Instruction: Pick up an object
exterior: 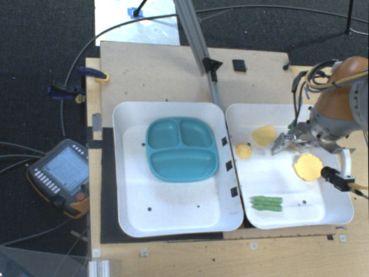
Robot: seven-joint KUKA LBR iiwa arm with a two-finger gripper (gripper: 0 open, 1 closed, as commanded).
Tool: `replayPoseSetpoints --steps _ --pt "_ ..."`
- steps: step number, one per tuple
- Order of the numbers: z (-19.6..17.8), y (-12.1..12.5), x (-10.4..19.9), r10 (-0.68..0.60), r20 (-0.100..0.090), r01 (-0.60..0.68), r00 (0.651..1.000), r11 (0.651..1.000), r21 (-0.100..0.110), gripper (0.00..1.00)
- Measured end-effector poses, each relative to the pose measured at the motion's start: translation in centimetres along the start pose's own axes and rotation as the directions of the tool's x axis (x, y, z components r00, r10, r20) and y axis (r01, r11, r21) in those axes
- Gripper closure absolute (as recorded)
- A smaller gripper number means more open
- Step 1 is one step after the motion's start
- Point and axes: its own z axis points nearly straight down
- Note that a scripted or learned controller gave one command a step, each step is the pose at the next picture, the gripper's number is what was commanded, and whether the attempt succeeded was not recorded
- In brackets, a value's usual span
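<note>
Claw [282, 144] low inside the right bin [323, 213], hung from the grey arm [337, 105]. Wide or narrow: cannot tell, too small and too crowded by cables and metal to read. Nothing clearly gripped.

In that same bin, all around the claw:
- pale yellow disc [264, 135] just beside it, up and toward the other bin, possibly touching;
- smaller yellow piece [244, 151] near it on the same side, close to the bin's inner wall;
- larger yellow disc [308, 167] just beside it on the opposite side, a little nearer the bench front, partly overlapped by a black part of the wrist;
- green bean pod bundle [266, 203] well apart, toward the bin's front edge.

Well apart from the claw, across the inner walls: left bin [132, 203], holding a teal divided plate [181, 149], lying flat with its three compartments facing up.
</note>
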Motion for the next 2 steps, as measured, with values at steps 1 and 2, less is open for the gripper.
replayPoseSetpoints --steps 1,2 --pt "2.3 0.2 -0.1 0.0 0.001 0.0 1.0 1.0 -0.005 0.0" --pt "0.9 0.4 0.0 -0.001 -0.001 0.001 1.0 1.0 -0.013 1.0"
